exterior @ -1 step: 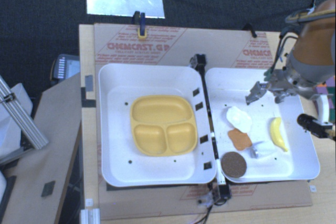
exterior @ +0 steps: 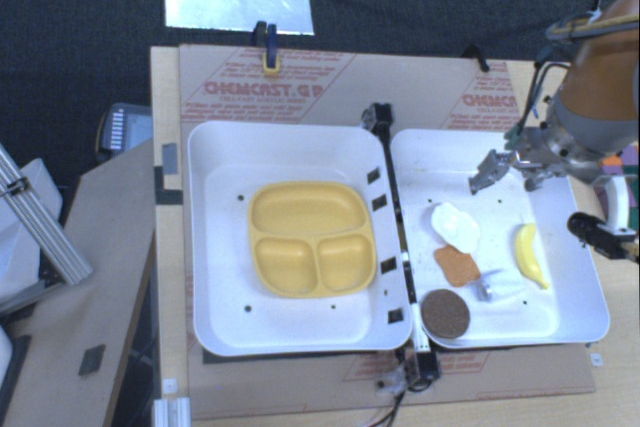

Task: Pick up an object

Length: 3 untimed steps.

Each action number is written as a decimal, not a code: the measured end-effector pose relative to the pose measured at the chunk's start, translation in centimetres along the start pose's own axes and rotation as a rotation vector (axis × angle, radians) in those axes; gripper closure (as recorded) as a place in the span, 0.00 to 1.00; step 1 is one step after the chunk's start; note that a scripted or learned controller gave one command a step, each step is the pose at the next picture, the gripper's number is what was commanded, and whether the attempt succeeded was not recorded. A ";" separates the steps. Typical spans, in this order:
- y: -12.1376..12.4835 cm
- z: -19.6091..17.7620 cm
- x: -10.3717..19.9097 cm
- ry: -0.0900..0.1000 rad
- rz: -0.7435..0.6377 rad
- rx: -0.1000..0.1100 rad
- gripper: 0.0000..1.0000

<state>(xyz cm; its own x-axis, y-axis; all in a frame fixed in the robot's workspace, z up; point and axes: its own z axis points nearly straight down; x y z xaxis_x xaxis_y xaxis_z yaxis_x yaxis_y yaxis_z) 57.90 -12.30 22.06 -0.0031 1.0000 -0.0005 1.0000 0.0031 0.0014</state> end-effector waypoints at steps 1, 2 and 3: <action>0.5 4.4 0.5 0.001 0.000 0.002 0.00; 0.8 9.3 1.5 0.002 -0.002 0.005 0.00; 0.8 13.7 1.6 0.001 0.002 0.000 0.00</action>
